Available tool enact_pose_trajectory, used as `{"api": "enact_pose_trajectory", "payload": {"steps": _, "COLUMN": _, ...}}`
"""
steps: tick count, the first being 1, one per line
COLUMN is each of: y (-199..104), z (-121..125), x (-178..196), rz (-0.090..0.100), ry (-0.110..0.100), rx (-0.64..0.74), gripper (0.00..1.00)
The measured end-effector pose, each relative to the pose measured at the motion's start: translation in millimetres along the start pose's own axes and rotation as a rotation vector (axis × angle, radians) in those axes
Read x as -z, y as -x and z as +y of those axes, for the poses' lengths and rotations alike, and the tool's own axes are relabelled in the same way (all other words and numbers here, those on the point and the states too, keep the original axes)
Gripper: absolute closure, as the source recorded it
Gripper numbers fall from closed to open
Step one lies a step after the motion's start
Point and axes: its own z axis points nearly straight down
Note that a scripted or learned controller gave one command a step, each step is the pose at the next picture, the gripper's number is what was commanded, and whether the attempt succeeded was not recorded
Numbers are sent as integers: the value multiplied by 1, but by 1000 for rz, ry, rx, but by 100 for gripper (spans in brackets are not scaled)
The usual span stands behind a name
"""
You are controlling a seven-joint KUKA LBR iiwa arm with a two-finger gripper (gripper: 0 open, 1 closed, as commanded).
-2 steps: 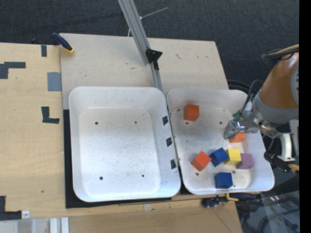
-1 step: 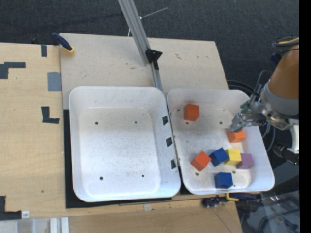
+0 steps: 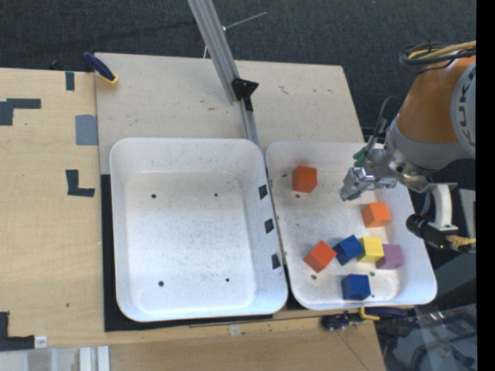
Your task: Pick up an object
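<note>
Nearest you, at the front of the right bin point(image 3: 418, 288), sits a blue cube point(image 3: 356, 286). Just behind it you see a row: an orange cube point(image 3: 319, 256), a second blue cube point(image 3: 349, 249), a yellow cube point(image 3: 373, 248) and a purple cube point(image 3: 391, 256), close together. Farther back lies another orange cube point(image 3: 376, 214), just below the gripper point(image 3: 354, 190); you cannot tell how its tool stands. A third orange cube point(image 3: 305, 179) lies apart, left of the gripper. The left bin point(image 3: 124, 161) is alongside.
</note>
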Motion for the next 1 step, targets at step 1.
{"api": "enact_pose_trajectory", "payload": {"steps": 1, "y": -46, "z": 16, "x": 8, "rz": 0, "ry": -1, "rx": -1, "gripper": 100}}
